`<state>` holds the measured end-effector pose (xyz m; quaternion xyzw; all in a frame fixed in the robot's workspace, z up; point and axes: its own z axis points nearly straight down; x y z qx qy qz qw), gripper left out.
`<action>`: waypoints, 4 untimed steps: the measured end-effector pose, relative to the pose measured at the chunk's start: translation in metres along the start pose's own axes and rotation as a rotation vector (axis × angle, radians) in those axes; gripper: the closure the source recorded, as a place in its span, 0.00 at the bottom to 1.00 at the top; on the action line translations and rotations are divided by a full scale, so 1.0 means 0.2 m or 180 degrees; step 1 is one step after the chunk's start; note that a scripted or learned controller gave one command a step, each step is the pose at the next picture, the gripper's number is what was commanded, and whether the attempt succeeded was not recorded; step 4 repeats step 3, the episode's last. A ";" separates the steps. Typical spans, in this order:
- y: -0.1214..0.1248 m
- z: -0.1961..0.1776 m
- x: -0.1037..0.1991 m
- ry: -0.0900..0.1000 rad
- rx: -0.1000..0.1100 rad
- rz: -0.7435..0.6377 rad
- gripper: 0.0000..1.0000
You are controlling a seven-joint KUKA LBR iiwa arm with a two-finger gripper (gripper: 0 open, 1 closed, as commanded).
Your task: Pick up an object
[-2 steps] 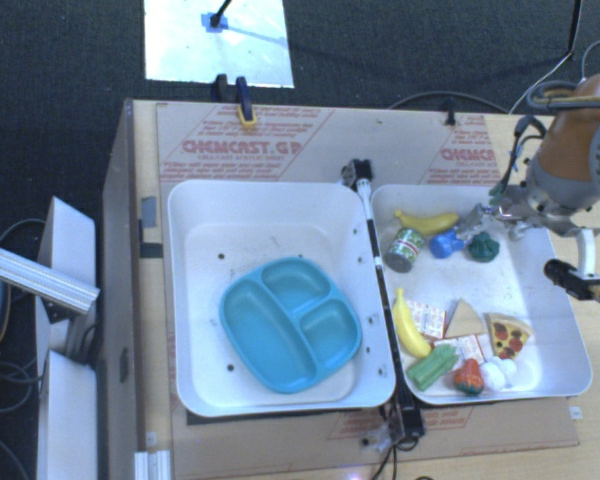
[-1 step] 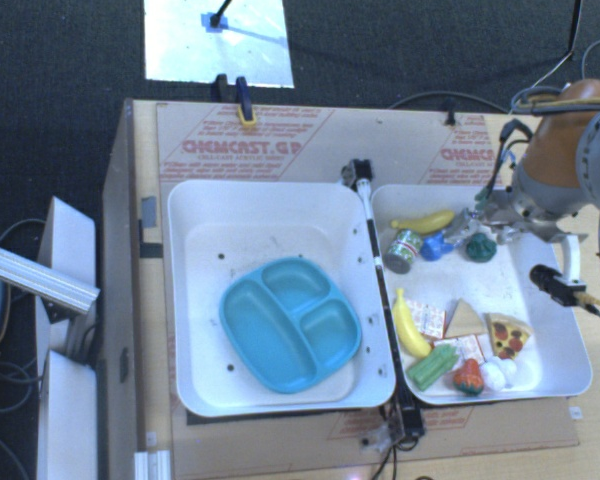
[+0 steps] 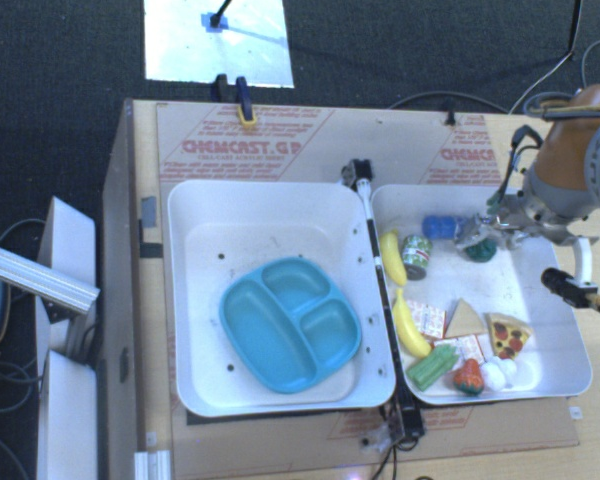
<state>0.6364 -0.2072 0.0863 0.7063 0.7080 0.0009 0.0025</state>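
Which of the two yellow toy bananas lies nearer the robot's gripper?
The upper yellow banana, beside the small green-labelled can, lies nearer the gripper; the lower banana sits by the green vegetable.

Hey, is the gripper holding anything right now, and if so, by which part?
It cannot be told. The gripper is low in the right bin, right at a dark teal object beside the blue can, but any hold is unclear.

Even, bright overhead light, glare on the white bins (image 3: pixel 280 203), soft shadows, slightly grainy focus.
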 end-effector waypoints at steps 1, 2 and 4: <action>0.00 -0.05 0.00 0.0001 -0.0008 -0.0005 1.00; 0.09 0.02 0.23 0.0011 0.0106 -0.0006 1.00; 0.06 -0.50 0.64 0.0010 -0.0008 -0.0011 1.00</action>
